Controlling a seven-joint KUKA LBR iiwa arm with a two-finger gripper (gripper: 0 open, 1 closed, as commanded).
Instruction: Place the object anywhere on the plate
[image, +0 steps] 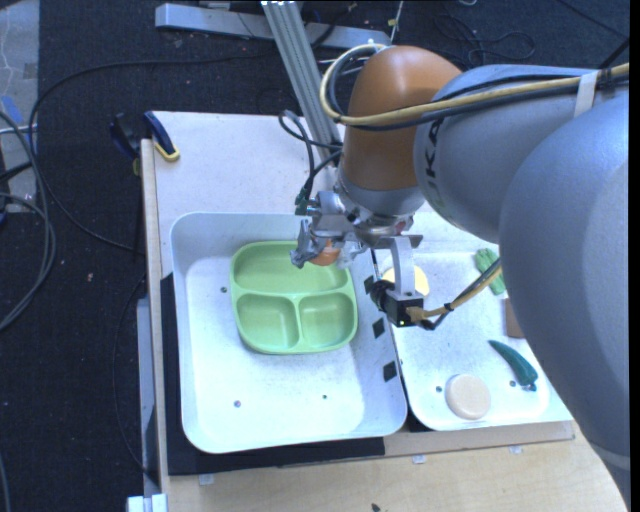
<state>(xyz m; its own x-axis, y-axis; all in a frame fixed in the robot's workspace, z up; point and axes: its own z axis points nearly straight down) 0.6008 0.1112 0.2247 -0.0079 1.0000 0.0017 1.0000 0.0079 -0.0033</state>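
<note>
Over the far right rim of the green divided plate (295, 300), the end effector (318, 250) is clamped on a small orange object (325, 256), positioned for placement, with release onto the plate outstanding.

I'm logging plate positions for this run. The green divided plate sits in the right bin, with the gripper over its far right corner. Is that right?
Not quite. The camera view shows the green divided plate in the left bin, not the right bin. The rest holds: the gripper is over the plate's far right corner.
</note>
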